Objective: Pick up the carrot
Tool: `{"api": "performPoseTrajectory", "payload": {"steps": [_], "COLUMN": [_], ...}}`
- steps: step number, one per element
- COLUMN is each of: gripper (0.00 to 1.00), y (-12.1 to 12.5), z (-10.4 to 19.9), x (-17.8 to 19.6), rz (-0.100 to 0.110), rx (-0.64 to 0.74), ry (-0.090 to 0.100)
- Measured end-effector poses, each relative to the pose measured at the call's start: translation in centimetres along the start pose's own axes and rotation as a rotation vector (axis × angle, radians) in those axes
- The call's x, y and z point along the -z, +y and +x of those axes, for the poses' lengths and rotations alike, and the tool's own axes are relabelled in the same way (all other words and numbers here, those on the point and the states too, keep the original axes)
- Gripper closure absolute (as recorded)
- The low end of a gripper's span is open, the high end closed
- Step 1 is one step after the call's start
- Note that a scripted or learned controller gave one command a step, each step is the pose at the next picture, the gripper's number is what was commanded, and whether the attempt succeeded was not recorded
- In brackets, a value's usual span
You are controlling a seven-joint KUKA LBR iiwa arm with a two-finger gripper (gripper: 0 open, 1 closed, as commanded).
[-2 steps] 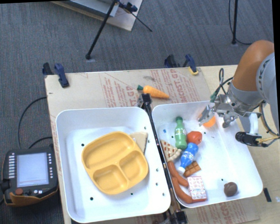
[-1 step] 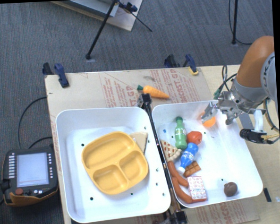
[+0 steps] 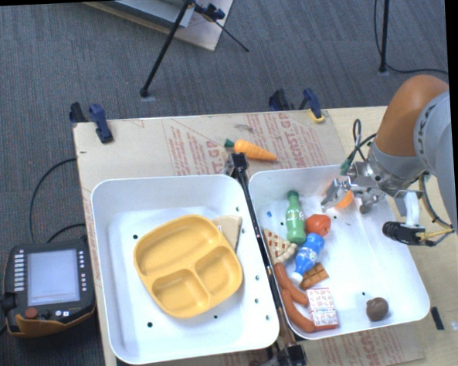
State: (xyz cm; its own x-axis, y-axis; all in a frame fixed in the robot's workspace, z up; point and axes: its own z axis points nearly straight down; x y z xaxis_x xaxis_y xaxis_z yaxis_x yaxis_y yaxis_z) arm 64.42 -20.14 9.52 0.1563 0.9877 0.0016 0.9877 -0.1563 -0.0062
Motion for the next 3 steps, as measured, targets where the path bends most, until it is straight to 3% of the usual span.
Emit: {"api": "performPoseTrajectory", "payload": {"steps": [1,2,3], "gripper": [0.0,0.0,1.0], "y": [0.2,0.0,0.0], "z": [-0.7,0.2,0.2], "x": [5.9,-1.0,0.1], "rz": [-0.01,0.003,0.004], "rx": [-0.12,-0.198,-0.194], "ry": [0.0,0.012,0.008]}}
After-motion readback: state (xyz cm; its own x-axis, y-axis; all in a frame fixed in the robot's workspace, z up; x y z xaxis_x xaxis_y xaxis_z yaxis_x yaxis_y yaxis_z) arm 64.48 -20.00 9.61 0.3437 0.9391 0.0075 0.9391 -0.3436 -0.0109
